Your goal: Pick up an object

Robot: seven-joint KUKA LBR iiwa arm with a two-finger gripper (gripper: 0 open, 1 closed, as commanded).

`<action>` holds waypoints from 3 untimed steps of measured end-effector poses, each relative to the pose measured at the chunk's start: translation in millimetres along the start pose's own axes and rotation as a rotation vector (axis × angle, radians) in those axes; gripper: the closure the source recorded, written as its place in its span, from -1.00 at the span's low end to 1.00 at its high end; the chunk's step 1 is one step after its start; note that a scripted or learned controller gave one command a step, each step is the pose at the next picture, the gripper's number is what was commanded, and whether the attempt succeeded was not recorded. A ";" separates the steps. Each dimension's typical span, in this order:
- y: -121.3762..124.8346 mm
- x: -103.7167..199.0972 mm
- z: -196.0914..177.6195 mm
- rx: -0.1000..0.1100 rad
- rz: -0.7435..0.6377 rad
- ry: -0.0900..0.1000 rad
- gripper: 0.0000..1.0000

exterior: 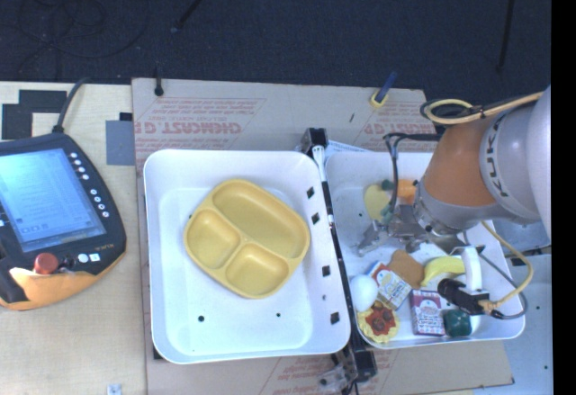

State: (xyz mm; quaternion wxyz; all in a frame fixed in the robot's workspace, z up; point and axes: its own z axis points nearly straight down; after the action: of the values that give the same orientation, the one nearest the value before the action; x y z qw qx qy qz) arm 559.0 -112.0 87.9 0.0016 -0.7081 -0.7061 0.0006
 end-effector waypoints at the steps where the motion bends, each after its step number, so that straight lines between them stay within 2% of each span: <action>1: 84.6 3.7 0.1 -0.001 -0.003 -0.001 -1.00; 2: 63.9 30.1 -0.2 -0.001 -0.005 -0.001 -1.00; 3: 64.2 29.3 -10.1 0.000 -0.006 -0.001 1.00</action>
State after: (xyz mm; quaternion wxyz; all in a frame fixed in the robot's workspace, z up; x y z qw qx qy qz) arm 623.3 -82.9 97.8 0.0012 -0.7061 -0.7081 0.0012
